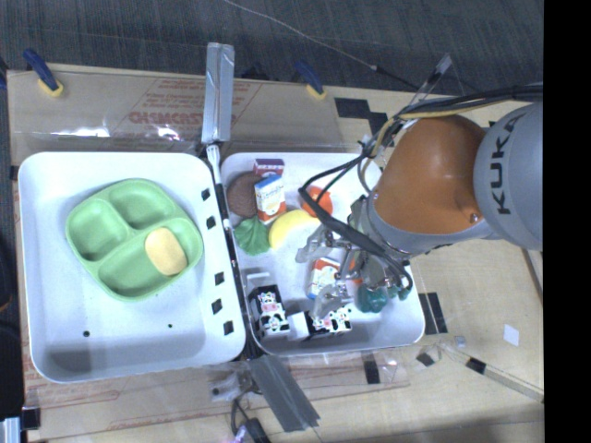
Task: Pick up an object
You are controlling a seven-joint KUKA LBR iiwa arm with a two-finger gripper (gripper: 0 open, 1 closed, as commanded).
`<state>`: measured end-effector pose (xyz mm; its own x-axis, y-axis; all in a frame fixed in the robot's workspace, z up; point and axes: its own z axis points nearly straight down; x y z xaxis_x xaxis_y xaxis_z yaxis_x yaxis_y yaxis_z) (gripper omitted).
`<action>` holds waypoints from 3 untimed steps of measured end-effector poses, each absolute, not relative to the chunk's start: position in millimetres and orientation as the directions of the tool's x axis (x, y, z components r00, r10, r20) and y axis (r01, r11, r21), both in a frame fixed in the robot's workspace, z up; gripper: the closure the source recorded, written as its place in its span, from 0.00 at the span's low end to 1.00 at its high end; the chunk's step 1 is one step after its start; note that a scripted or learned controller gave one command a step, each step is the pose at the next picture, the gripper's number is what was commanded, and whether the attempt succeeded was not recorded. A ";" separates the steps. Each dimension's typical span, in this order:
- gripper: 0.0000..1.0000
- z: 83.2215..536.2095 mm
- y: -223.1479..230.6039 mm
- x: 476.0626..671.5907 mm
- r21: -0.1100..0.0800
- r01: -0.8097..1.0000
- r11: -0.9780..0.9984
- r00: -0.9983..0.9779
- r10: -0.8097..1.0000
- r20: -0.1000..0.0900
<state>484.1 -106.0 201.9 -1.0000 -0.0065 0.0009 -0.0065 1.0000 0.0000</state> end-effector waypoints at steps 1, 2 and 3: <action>0.00 91.7 -133.2 565.7 0.000 0.155 0.988 -0.988 0.155 -0.002; 0.00 89.0 -89.8 631.8 0.001 0.122 0.992 -0.992 0.122 0.011; 1.00 103.3 -88.5 636.4 0.000 0.114 0.993 -0.993 0.114 -0.002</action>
